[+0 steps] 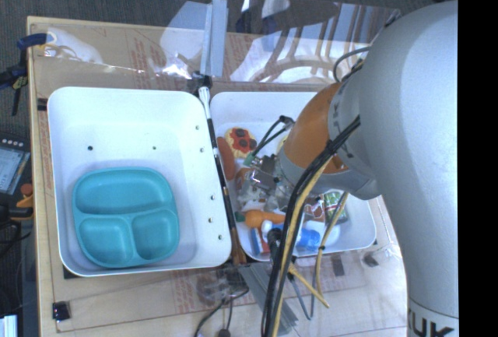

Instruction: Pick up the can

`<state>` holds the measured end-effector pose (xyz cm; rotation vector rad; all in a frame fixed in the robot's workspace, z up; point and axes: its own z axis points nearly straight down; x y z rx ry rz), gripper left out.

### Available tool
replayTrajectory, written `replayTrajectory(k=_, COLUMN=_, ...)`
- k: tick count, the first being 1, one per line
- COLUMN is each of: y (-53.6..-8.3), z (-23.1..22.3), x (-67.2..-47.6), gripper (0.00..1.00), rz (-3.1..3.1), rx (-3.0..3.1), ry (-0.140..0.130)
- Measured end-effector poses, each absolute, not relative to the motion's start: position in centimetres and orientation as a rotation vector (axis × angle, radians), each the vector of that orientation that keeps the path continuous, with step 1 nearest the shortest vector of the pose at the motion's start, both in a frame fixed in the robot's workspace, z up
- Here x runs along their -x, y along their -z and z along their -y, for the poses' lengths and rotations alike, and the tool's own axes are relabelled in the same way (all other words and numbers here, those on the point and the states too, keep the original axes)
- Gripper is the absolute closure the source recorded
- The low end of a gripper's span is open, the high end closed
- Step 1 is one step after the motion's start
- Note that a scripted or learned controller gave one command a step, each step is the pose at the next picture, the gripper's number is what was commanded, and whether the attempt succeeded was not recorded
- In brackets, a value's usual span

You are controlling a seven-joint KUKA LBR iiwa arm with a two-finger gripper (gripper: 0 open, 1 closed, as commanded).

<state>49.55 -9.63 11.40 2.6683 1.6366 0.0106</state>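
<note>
The left bin (pixel 124 117) holds a teal divided tray (pixel 124 215), the right bin (pixel 359 238) jumbled small items under the gripper (pixel 257 180), whose grip I cannot tell.

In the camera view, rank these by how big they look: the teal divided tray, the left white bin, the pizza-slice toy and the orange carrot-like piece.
1. left white bin
2. teal divided tray
3. and 4. pizza-slice toy and orange carrot-like piece: both small and partly hidden by clutter and the arm, so unranked.
</note>
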Motion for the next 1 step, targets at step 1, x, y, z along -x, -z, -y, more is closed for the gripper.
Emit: replayTrajectory(k=1, y=-25.33, z=6.35, x=-48.38, gripper=1.00, rz=-1.574, rx=-2.724, ry=0.007)
